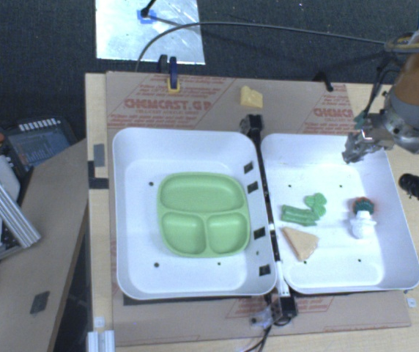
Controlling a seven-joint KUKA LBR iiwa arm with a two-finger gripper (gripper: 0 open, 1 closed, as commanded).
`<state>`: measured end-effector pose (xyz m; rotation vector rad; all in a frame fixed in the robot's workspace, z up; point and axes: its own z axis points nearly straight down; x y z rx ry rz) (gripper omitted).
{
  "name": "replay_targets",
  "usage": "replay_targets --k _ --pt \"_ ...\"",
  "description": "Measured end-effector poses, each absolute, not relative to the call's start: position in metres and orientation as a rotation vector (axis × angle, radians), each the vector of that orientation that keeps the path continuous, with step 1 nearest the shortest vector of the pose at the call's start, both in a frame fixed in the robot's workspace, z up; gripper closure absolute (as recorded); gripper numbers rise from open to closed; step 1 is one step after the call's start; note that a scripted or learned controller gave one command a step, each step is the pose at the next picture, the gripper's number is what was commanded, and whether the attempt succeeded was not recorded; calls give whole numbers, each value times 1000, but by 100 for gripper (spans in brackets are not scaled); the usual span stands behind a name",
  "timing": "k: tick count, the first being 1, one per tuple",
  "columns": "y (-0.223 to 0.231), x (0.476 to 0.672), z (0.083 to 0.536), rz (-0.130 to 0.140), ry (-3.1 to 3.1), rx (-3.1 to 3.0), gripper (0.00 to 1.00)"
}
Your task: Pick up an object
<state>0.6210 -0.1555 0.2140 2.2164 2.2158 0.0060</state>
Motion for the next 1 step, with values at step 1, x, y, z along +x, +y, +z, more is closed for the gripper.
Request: replay_targets --k 1 --pt "-156 622 246 5 2222 2214 100"
